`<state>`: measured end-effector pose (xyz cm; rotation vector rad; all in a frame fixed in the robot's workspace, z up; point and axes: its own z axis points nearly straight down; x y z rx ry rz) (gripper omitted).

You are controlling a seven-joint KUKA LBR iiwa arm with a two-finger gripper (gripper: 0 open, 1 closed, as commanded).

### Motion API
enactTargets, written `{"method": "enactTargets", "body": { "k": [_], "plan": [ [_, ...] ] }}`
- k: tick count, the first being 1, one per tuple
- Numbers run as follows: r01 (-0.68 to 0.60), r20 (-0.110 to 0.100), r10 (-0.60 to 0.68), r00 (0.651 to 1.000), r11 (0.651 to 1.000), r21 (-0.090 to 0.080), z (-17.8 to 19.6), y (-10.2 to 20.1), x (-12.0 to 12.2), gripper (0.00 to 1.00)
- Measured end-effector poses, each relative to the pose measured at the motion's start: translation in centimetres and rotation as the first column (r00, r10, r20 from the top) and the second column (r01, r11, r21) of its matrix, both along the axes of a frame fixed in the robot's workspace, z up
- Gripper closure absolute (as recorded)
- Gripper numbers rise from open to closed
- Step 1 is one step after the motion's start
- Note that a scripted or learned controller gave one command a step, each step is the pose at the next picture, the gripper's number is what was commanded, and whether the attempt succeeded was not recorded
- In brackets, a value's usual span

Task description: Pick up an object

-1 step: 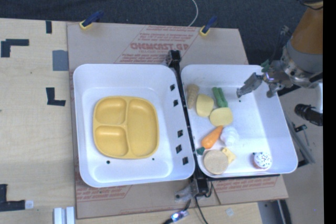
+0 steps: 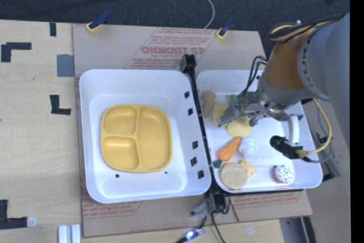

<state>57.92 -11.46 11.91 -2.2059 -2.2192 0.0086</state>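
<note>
Yellow toy food (image 2: 239, 127) lies in the right bin (image 2: 310, 179) just under our gripper (image 2: 241, 113), whose grip state we cannot tell, so we judge the pick unfinished, with grasping and lifting left.

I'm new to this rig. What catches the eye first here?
The yellow divided plate lies alone in the left bin. The right bin is crowded with toy food, an orange carrot among it. The grey arm's orange band stands out above the hand, low over that food.
</note>
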Motion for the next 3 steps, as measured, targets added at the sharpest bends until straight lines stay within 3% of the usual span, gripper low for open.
{"method": "enactTargets", "body": {
  "k": [1,2,3],
  "plan": [
    [0.005,0.012,-0.004,1.000,1.000,-0.006,-3.6,2.1,-2.8,0.00],
    [0.005,0.013,-0.005,1.000,1.000,-0.007,-2.4,2.0,-2.6,1.00],
    [-0.006,0.026,0.006,1.000,1.000,-0.004,7.2,10.0,6.0,1.00]
  ]
}}
